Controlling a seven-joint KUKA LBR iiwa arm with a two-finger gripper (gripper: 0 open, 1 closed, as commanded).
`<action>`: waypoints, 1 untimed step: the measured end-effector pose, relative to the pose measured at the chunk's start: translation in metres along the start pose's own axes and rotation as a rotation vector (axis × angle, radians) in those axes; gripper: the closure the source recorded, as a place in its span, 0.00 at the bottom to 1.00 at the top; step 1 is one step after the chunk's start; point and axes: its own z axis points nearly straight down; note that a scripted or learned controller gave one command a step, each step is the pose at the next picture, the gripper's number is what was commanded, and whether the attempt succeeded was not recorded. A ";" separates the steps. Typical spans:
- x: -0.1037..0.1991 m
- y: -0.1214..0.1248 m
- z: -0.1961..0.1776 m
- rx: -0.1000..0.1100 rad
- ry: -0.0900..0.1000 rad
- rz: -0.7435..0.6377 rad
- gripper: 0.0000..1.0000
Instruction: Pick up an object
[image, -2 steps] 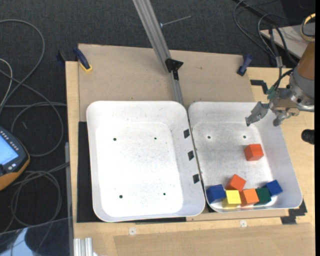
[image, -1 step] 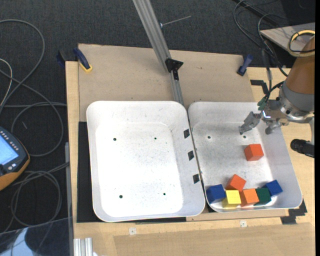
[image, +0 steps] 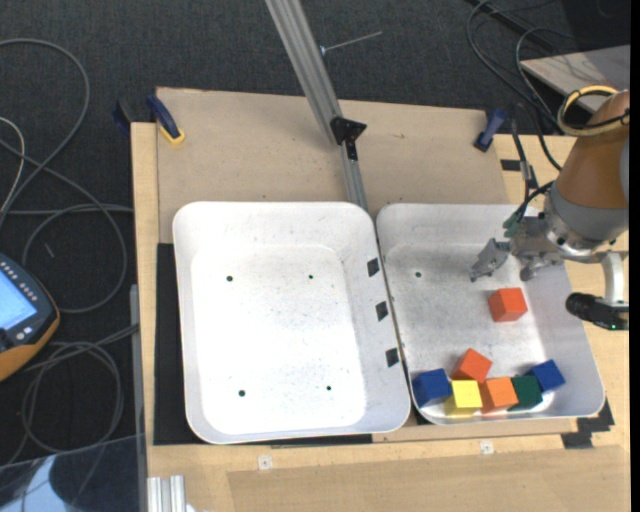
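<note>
Far left, at the picture's edge: a handheld control pad (image: 20, 315) with a lit blue screen, lying on dark carpet among loose black cables (image: 60, 200).

Bench (image: 260, 150): brown board, blue clamps at its back corners (image: 165, 118) and (image: 490, 128). A grey metal rail (image: 315, 85) slants down from the top of the view to the gap between the bins.

Left bin (image: 275, 225): white, speckled floor with four small dark dots.

Right bin (image: 440, 240): holds all the blocks. A lone orange block (image: 508, 304) sits on the bin floor near the middle, well apart from the rest. Along the near edge a cluster lies close together: blue block (image: 431, 385), yellow block (image: 466, 395), an orange block (image: 474, 363) tilted just behind the yellow one, another orange block (image: 498, 393), green block (image: 526, 389), and a second blue block (image: 547, 375) at the right end.

Arm: orange band (image: 592, 170) with the grey wrist below it, entering from the right. Gripper (image: 508, 262) is over the back half of the right bin, just behind the lone orange block and apart from it. Its fingers are spread apart, one (image: 488, 260) pointing left, one (image: 528, 266) nearer the wrist; nothing between them.
</note>
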 end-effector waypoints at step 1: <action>0.000 0.002 -0.015 -0.008 -0.001 0.000 1.00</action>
